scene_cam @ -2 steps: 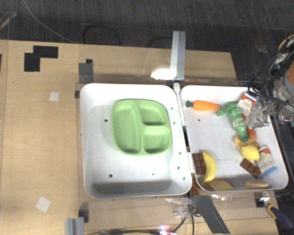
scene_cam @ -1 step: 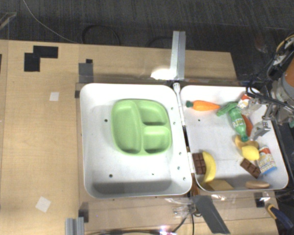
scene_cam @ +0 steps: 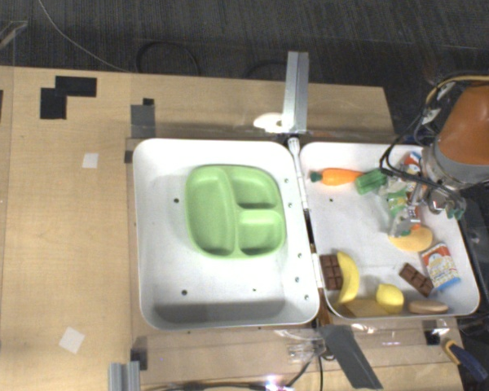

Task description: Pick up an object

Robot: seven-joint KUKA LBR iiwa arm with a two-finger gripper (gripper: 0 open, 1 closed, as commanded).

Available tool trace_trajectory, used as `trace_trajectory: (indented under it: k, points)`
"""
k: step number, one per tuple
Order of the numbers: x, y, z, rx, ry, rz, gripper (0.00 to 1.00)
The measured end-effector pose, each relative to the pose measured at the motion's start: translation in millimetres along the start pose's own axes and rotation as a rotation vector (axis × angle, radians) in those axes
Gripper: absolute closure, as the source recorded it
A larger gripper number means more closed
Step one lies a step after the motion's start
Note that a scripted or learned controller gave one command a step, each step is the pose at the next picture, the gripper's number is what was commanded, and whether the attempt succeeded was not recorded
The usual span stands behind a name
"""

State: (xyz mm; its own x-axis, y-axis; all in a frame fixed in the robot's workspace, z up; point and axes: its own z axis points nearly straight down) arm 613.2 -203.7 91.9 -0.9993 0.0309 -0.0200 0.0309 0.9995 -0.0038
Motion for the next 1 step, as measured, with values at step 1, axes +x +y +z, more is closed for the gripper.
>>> trace_trajectory:
  k: [1]
  points:
    - [31.9,16.7,2.1,-0.002,0.008,-0.022,0.00]
